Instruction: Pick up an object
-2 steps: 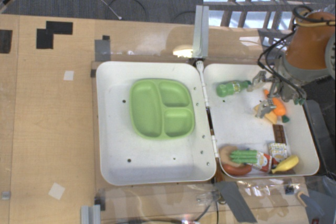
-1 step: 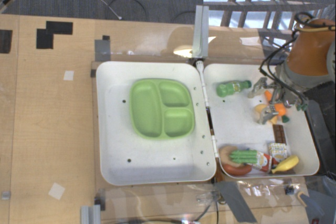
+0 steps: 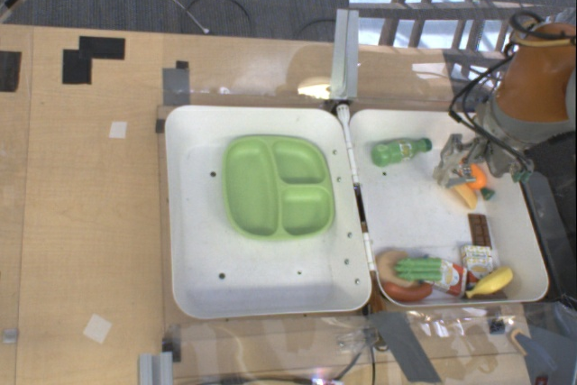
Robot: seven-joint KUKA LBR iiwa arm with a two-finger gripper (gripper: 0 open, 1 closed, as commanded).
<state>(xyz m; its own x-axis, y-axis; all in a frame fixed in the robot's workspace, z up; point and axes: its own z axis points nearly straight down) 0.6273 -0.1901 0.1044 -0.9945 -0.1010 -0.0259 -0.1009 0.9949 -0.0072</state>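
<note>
camera view finds my gripper [image 3: 462,165] low in the right bin [image 3: 410,221], fingers a little apart and straddling an orange carrot-like toy [image 3: 466,192], though whether they actually pinch it i cannot tell.

1. You get bright, even light from overhead.
2. Glare sits on the bench [image 3: 311,88] just behind the bins.
3. A soft shadow lies along the near inside wall of the left bin [image 3: 194,221].
4. Small items look slightly soft.
</note>
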